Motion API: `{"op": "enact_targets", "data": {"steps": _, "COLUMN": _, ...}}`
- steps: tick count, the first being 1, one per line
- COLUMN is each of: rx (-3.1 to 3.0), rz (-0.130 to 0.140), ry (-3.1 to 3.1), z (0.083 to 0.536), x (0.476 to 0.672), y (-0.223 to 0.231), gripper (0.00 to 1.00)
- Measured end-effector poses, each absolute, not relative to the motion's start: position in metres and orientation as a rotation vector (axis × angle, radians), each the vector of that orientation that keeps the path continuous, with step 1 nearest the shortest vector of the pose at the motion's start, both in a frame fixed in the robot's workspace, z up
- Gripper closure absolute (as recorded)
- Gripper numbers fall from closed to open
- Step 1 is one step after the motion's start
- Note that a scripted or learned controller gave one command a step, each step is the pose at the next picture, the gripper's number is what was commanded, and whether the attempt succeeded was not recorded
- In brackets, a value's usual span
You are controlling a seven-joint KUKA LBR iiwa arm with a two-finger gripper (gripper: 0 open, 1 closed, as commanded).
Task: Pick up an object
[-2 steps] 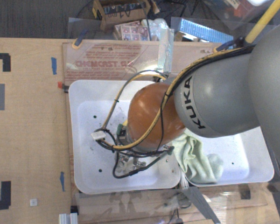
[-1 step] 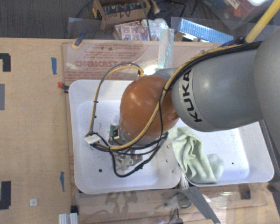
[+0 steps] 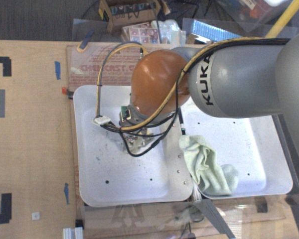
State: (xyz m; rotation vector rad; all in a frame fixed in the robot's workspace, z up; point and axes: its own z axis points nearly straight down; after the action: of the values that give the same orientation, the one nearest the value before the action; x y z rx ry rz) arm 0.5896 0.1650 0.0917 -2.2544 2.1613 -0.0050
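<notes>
Hanging low over the left bin right now, with the gripper tucked under the orange band and a mess of yellow and black cables. Can't tell from up here whether open or clamped, too much wrist and wiring in the way. Nothing visibly held, as far as can be made out.

Only real candidate for a pick: a pale green cloth, crumpled in the right bin, bunched against the near-left corner and touching the wall between the two bins. Well apart from the gripper, so probably a wasted dip if lowered right here; just specks on that left floor.

Tips for doing this step properly:
- Lift clear first, then shift across the divider toward the cloth. No dragging sideways at this height, or risk clipping that middle wall.
- Aim for the tallest fold near the middle of the heap, not the thin flat edge by the rim. Soft stuff slips out if pinched at a corner.
- Come straight down, go deep enough to bite through a fold, then close.
- Watch the loose cable loop near the bin floor; easy to snag.
- Raise slowly and check for fabric actually hanging before calling it a grab.
</notes>
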Motion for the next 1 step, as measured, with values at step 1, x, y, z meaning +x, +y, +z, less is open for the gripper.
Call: {"op": "enact_targets", "data": {"steps": 1, "rx": -2.568, "rz": 0.006, "ry": 1.799, "z": 0.2041, "x": 0.6228, "y": 0.1737, "gripper": 1.0}}
